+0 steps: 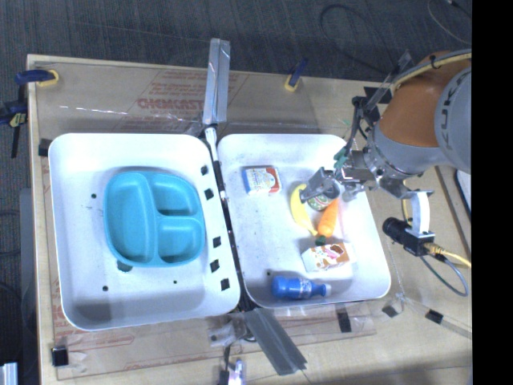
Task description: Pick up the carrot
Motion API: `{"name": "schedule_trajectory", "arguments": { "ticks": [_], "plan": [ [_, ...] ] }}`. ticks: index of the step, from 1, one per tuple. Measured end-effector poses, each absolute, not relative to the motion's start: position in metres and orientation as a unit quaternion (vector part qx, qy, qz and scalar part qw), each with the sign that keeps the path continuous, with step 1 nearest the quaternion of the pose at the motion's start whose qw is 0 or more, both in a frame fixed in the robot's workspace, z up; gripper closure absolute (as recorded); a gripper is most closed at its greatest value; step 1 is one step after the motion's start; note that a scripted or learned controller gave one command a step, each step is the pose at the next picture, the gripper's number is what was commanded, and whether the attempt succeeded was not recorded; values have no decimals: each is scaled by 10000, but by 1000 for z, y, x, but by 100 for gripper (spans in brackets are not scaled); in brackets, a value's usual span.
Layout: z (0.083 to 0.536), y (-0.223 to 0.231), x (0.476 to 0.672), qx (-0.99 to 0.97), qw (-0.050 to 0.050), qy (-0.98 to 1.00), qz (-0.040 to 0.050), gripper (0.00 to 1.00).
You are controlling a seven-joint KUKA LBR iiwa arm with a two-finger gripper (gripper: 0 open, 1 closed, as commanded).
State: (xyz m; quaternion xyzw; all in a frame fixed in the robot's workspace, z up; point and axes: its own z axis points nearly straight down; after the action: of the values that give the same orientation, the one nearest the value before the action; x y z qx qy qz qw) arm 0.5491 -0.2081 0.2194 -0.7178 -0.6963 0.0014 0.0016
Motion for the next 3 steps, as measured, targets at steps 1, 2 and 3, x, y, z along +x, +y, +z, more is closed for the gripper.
{"name": "schedule_trajectory", "arguments": {
  "ticks": [1, 2, 3],
  "plan": [
    [197, -209, 576, -7018, 4, -7124, 6, 0],
    [196, -211, 589, -7011, -2, -7130, 5, 0],
    [211, -210, 559, -7057, 13, -7085, 12, 0]
  ]
}}
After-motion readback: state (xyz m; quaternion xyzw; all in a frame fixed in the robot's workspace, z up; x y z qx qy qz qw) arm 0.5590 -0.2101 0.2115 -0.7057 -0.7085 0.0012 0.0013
